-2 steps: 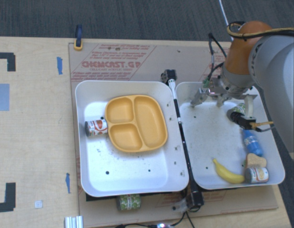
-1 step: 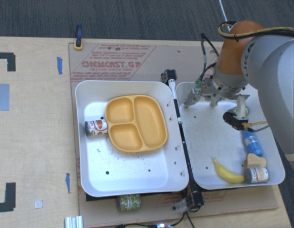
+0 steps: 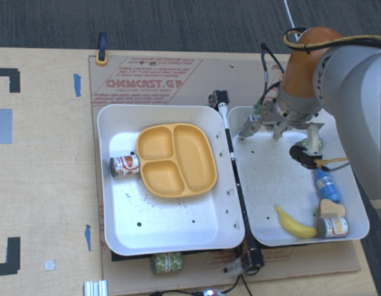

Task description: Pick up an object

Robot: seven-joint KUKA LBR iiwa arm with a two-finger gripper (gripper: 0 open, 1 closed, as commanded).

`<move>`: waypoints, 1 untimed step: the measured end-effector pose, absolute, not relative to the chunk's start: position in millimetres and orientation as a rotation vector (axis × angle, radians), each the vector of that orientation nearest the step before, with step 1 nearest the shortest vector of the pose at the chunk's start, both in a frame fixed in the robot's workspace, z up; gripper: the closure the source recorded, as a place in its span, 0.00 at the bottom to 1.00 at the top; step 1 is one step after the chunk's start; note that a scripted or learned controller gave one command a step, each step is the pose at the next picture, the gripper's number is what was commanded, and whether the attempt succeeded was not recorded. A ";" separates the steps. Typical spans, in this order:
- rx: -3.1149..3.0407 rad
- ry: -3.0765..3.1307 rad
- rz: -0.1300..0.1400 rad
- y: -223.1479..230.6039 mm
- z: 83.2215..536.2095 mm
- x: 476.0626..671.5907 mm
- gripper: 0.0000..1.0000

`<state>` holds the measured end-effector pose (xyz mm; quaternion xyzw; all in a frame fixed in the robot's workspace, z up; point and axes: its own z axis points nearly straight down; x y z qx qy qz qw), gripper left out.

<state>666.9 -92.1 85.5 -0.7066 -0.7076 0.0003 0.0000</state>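
My gripper (image 3: pixel 262 131) hangs over the far end of the right bin (image 3: pixel 264 184), its two fingers spread apart and open with nothing between them. Along that bin's right and near side lie a blue bottle (image 3: pixel 327 187), a tan block (image 3: pixel 331 208), a small can (image 3: pixel 334 227) and a yellow banana (image 3: pixel 295 224). All of these are well clear of the gripper. In the left bin (image 3: pixel 159 227) a yellow divided plate (image 3: pixel 176 159) lies flat, and a red and white can (image 3: pixel 124 164) rests on its side against the plate's left rim.
A green can (image 3: pixel 167 262) lies on the bench just in front of the left bin. A black clamp (image 3: pixel 219 97) sits at the far end of the ridge between the bins. The arm's grey body covers the right bin's right edge.
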 end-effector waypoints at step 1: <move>-2.219 -2.223 0.001 -91.5 85.5 666.9 0.00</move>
